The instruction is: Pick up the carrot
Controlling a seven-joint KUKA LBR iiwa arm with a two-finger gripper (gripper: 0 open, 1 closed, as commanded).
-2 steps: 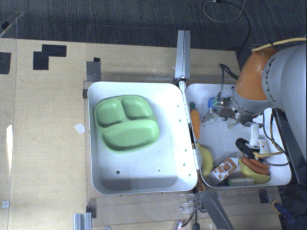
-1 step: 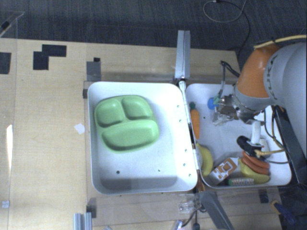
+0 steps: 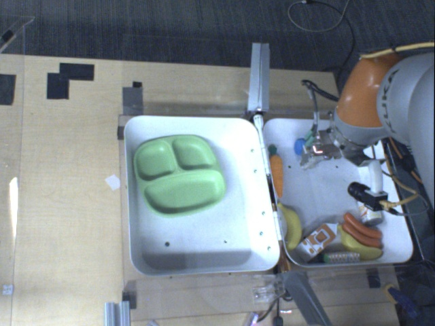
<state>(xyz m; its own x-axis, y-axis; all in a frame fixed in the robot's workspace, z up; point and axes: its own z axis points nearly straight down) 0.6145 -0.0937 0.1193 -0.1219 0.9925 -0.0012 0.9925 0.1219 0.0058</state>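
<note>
You see two white bins side by side. Left bin holds green divided plate. Carrot lies in right bin, against its left wall, untouched. Gripper hovers near bin's far edge, right of carrot, apart from it; its opening you cannot tell. Bananas and hot dog along near side.

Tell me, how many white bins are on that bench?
2. The left bin holds a green divided plate; the right bin holds the carrot along its left wall.
</note>
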